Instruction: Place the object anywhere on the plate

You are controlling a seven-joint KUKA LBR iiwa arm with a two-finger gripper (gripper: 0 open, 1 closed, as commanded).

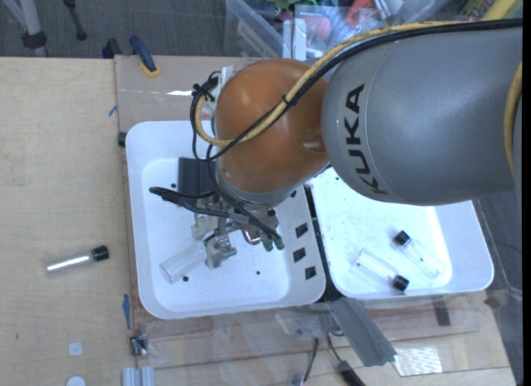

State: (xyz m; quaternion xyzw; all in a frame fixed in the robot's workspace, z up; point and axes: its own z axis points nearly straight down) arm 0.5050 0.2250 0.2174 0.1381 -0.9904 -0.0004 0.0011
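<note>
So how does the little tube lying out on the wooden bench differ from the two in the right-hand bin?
The bench vial lies alone on bare wood outside the bins; the two bin vials rest side by side in the right bin. The bench vial looks silvery and opaque with its cap pointing right; the bin vials look nearly see-through against the white. All three are small capped tubes with black caps, lying flat.

One marking is legible: "KUKA", printed in black capitals on the grey arm housing (423, 110), running at a slant down its near side, with the top of the last letters cut off by the curve of the casing. No other text, number, label or sign can be read elsewhere.
</note>
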